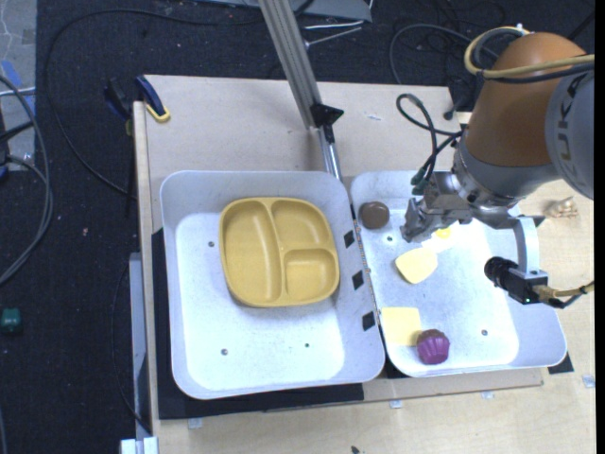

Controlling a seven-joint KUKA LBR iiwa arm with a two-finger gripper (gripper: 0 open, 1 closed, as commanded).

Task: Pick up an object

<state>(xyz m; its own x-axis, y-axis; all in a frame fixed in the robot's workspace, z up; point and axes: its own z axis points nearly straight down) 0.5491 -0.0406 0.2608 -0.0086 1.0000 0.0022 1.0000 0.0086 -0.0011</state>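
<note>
Now the hand (419,223) is hanging low in the right bin (492,348), just above the yellow piece (416,266), and probably needs to drop down and squeeze.

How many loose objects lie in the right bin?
4: a brown ball at the far left corner, a yellow wedge mid-bin, a yellow block and purple berry near the front. The arm may hide more.

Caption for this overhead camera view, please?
Gripper hovers in right bin above yellow wedge; yellow divided tray sits in left bin.
</note>
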